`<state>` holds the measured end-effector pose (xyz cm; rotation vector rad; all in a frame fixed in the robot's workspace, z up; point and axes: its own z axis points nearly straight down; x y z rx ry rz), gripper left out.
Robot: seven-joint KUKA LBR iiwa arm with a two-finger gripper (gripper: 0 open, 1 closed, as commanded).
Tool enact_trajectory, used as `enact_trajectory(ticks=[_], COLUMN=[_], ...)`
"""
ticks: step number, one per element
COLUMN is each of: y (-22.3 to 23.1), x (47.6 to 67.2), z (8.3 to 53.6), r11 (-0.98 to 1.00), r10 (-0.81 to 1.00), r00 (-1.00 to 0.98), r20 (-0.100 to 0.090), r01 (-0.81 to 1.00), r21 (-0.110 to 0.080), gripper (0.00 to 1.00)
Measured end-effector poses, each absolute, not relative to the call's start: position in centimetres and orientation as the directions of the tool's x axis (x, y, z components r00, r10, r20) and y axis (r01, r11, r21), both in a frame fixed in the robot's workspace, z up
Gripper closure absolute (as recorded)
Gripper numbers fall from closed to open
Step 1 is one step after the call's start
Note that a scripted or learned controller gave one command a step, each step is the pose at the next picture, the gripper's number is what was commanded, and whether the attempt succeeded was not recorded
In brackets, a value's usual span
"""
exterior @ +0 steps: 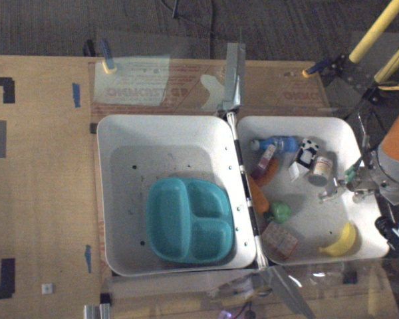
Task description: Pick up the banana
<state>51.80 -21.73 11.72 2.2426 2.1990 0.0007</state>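
Note:
The yellow banana (341,240) lies in the front right corner of the right bin (299,126), curved and close to the bin's front wall. The arm comes in over the bin's right rim, its orange band at the view's right edge. My gripper (334,192) hangs over the bin floor behind the banana and slightly to its left, apart from it and just in front of a small can (321,168). Nothing shows held in it.
The right bin also holds a blue bottle (278,144), a red packet (265,160), an orange carrot (257,197), a green ball (279,212), a black-and-white object (307,153) and a patterned packet (280,239). A teal divided tray (189,219) lies in the left bin (120,151).

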Motion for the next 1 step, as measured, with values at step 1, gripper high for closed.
enact_trajectory(ticks=[1], y=[-21.67], x=[48.04], z=[9.01], r11=[0.207], r10=[0.978], r00=[-0.207], r20=[0.009], r01=[0.978], r21=[-0.002], gripper=[0.00])
